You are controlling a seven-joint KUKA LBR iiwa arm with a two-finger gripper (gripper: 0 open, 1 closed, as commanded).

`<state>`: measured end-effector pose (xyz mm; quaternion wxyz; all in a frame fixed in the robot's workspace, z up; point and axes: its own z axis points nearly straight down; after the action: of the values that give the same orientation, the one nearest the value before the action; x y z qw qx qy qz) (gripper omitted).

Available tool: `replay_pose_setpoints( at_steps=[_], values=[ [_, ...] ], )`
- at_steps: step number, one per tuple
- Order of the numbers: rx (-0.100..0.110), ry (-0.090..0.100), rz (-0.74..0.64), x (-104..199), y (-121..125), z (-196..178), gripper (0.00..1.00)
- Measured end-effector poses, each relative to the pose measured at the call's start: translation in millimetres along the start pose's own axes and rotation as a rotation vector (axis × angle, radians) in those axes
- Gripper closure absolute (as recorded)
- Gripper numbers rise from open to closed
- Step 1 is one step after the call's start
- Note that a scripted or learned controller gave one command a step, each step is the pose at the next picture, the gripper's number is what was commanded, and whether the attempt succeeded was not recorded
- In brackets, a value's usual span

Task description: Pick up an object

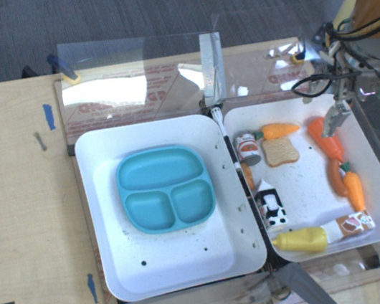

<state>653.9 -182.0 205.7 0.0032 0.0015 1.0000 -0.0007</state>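
Seen from the fixed overhead camera, a pale wooden bench (23,235) is set against a dark grey carpeted floor (150,5), with black corner markings and small strips of blue tape on the wood. Two shallow white bins are placed side by side on it, backed by a clear plastic sheet (134,84) that catches a bright glare. The left bin (116,270) is occupied by a teal divided plate (166,188), laid flat near its middle, with a few dark specks scattered on the bin floor in front of it.

The right bin (306,192) is crowded with toy food. A small can (248,147) is seen beside the dividing wall, with a slice of toast (281,151) just beside it and an orange carrot (279,129) lying behind the toast. A black-and-white carton (272,209) is lodged against the divider, and a yellow bottle (302,240) lies on its side along the near edge, a small labelled packet (354,224) next to it. Along the right side, an orange-red carrot (324,138) is laid lengthwise, with two more carrots (350,185) close together below it.

The arm is seen at the upper right, trailing black cables. Its gripper (333,121) is lowered over the far right part of the right bin, its tip at the upper end of the orange-red carrot; whether the fingers are parted or closed cannot be told, and nothing is seen held between them.
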Motion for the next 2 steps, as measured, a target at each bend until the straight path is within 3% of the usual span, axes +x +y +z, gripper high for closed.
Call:
replay_pose_setpoints(
  at_steps=[1, 2],
  values=[
    [0.001, -0.004, -0.066, 57.8, -42.9, 116.2, 0.0],
    [0.0, -0.001, 0.085, 125.3, -41.5, 117.0, 0.0]
  ],
)
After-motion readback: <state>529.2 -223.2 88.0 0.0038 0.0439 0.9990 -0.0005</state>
